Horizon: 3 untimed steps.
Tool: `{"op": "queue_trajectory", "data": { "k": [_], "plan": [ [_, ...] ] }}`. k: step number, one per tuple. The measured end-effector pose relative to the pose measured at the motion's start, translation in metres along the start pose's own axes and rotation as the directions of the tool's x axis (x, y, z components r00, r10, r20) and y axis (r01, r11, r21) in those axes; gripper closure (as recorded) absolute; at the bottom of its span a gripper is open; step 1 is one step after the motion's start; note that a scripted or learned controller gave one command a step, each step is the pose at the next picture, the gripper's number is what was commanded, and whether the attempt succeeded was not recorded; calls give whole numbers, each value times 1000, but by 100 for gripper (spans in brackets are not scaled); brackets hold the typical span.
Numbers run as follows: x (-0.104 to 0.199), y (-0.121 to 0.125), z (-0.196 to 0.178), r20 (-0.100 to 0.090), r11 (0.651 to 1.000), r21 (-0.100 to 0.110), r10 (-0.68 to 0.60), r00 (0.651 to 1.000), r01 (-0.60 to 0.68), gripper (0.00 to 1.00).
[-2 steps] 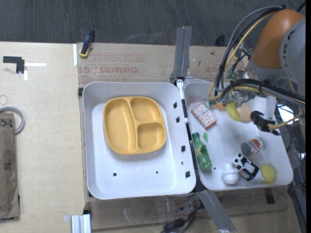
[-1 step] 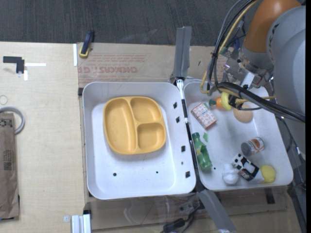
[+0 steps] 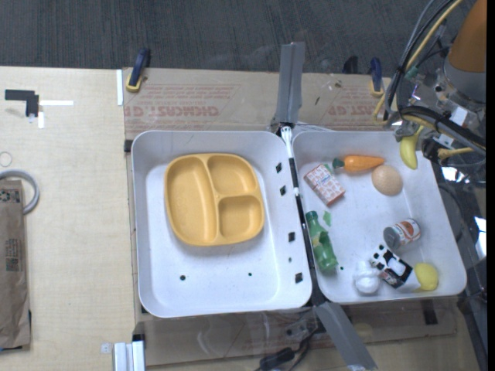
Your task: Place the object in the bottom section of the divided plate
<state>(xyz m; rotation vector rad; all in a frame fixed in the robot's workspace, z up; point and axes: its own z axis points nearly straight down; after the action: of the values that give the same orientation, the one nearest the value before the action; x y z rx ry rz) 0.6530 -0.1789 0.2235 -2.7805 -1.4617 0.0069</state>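
Dark carpet lay behind the bench [image 3: 62, 207], which carried two white bins side by side; I read them from the left. Toward the left bin's [image 3: 155, 284] far edge sat the yellow divided plate [image 3: 215, 199], all three sections bare, its bottom section nearest the near edge.

Across the divider, the right bin [image 3: 356, 230] held the candidates: a green bottle [image 3: 321, 243] along its left edge; a small carton [image 3: 324, 184], a carrot [image 3: 360, 162] and an egg [image 3: 387, 181] toward the far edge; a can [image 3: 402, 233] further right; a lemon [image 3: 426, 276] in the near right corner.

Which one was meant I could not say; I judged all light, the carton stiff and flat-sided, easiest to pinch across its narrow faces; the egg smooth, round, liable to slip.

Over the far right corner hung the gripper [image 3: 429, 134], a yellow banana-like object [image 3: 408, 153] just beside it; whether its fingers were parted or closed on that I could not tell.
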Motion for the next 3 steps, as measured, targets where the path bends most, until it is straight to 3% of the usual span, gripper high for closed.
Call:
{"op": "queue_trajectory", "data": {
  "k": [1,2,3],
  "plan": [
    [19,-40,-136,2,943,2,334,943,-334,100],
    [35,-68,-88,4,792,2,610,792,-610,100],
    [-31,-91,-55,4,791,2,612,791,-612,100]
  ]
}}
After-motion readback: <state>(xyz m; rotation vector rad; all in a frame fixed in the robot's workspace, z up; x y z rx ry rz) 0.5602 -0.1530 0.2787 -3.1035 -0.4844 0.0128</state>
